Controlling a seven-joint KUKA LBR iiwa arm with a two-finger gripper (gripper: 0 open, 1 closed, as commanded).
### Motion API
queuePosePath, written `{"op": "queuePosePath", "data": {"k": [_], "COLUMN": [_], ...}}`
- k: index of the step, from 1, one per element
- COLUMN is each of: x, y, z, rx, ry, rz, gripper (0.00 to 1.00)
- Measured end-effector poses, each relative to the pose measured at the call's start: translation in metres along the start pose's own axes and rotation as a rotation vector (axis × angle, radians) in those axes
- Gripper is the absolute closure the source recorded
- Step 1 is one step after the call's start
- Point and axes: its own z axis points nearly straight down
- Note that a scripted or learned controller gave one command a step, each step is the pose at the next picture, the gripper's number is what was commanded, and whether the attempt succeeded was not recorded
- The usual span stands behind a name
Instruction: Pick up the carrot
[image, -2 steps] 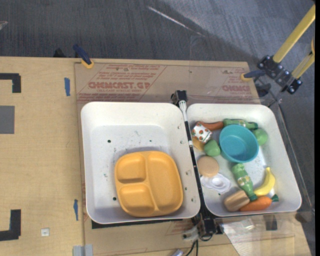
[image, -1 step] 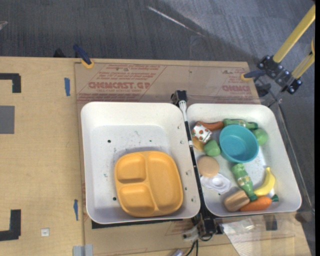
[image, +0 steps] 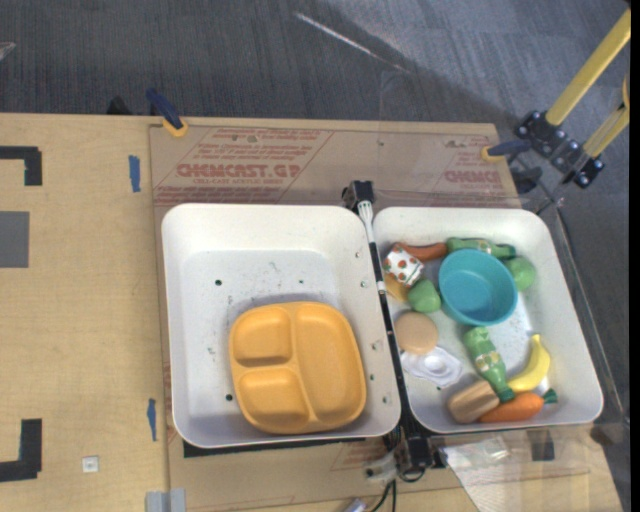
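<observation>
The carrot (image: 517, 407) lies at the right bin's (image: 575, 300) near edge, touching the bread roll (image: 472, 400) and banana (image: 532, 368) — fingers descending there could snag a neighbour instead.

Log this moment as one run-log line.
task: pick up carrot | carrot: lying at near edge of right bin, beside banana | left bin: orange tray | status: carrot not yet picked
</observation>
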Motion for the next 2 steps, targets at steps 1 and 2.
{"op": "queuePosePath", "data": {"k": [1, 2], "x": [0.0, 0.0], "y": [0.0, 0.0], "z": [0.0, 0.0], "rx": [0.0, 0.0], "ry": [0.0, 0.0], "rz": [0.0, 0.0], "gripper": [0.0, 0.0]}}
